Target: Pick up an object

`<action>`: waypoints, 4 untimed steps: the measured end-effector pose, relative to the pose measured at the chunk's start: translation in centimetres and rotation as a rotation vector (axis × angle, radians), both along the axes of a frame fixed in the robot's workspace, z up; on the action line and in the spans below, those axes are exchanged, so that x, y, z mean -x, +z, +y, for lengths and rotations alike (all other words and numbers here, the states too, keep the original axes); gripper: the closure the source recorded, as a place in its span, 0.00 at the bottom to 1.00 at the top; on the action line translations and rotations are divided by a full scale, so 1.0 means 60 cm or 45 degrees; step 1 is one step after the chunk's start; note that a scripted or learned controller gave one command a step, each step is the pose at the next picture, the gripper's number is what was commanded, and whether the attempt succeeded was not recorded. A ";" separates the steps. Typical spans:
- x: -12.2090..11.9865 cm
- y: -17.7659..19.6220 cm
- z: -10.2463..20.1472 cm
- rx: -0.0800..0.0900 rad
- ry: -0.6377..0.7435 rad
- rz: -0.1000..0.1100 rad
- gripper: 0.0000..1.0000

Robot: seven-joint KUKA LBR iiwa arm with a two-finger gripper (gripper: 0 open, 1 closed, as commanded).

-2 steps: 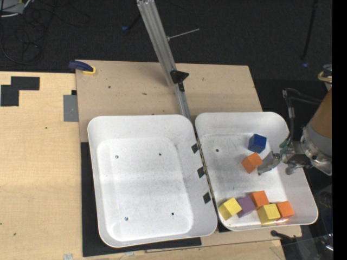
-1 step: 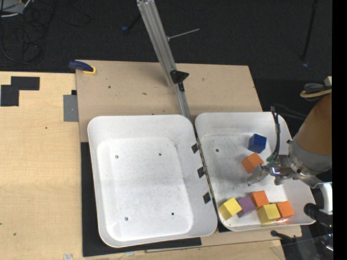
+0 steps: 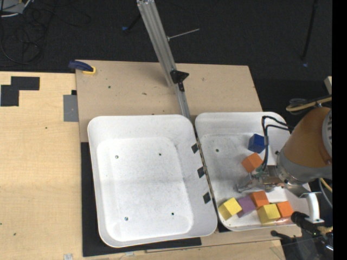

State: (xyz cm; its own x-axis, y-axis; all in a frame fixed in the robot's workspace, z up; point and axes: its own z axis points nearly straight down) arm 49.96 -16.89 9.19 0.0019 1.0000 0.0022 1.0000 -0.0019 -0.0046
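- Reaching in from the right, the grey arm [image 3: 309, 145] hung over the right bin [image 3: 227, 129], with the gripper [image 3: 250, 185] low above the bin floor among the blocks.
- Whether the tool was released or clenched could not be told; it showed as a blur of metal, and no block was seen in it.
- An orange block [image 3: 251, 162] lay just above the gripper's tip, close to it, though contact could not be judged.
- A blue block [image 3: 256, 142] sat farther up the bin, beside the black cable [image 3: 267, 124].
- Along the bin's near edge, just below the gripper, ran a row: a yellow block [image 3: 230, 207], a purple block [image 3: 246, 205], a second orange block [image 3: 260, 198], another yellow block [image 3: 268, 214] and a third orange block [image 3: 284, 208].
- The left bin [image 3: 143, 177] lay beside the right one, their rims meeting where black clips [image 3: 200, 172] sat.
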 end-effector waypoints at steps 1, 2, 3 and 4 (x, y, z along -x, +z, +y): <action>0.001 0.020 -0.003 0.001 -0.010 0.000 1.00; -0.008 0.123 -0.001 0.004 0.005 -0.010 1.00; -0.010 0.211 -0.003 0.004 0.004 -0.010 1.00; -0.004 0.214 0.090 -0.002 0.008 -0.002 1.00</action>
State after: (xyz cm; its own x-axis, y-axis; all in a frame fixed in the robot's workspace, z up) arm 50.23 -11.47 22.00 -0.0047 1.0000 0.0035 1.0000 0.0047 -0.0029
